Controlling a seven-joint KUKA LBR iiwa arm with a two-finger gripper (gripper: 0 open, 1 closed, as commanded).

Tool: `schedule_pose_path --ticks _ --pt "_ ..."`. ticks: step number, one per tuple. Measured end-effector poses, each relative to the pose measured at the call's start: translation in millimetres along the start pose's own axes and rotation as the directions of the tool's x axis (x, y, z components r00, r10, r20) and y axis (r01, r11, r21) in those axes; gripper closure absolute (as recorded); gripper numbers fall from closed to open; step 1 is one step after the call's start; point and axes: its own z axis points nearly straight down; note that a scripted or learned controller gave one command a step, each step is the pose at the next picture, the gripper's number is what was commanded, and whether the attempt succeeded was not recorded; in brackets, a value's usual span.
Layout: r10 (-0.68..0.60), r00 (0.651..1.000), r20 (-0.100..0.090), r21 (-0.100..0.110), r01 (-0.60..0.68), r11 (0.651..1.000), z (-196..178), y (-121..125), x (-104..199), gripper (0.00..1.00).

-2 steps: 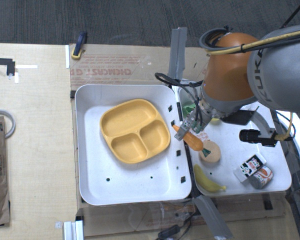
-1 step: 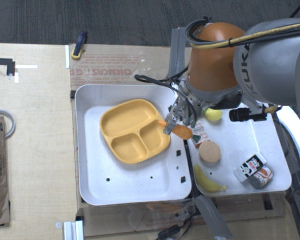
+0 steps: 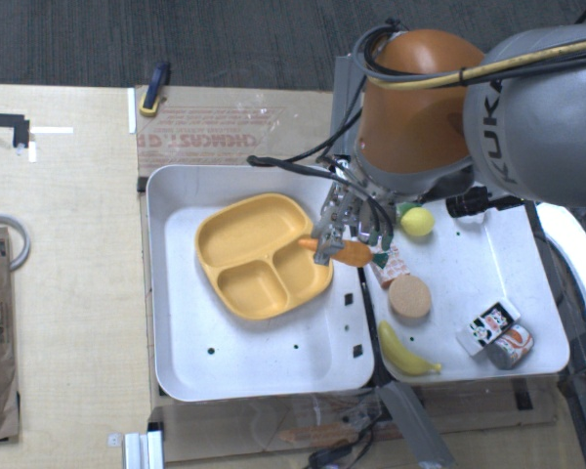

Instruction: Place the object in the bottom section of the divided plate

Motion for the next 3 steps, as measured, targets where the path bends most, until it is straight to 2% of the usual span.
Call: schedule_pose_path --ticks 1,2,3 --pt "0.129 0.992 0.0 0.001 -0.129 0.992 -30.6 44.6 34.6 1.0" --pt "0.376 0.927 0.0 0.003 -0.376 0.927 -19.2 52.1 -3.8 1.0" --pt "0.562 0.827 0.001 0.004 -0.562 0.827 36.9 115.8 -25.2 1.0"
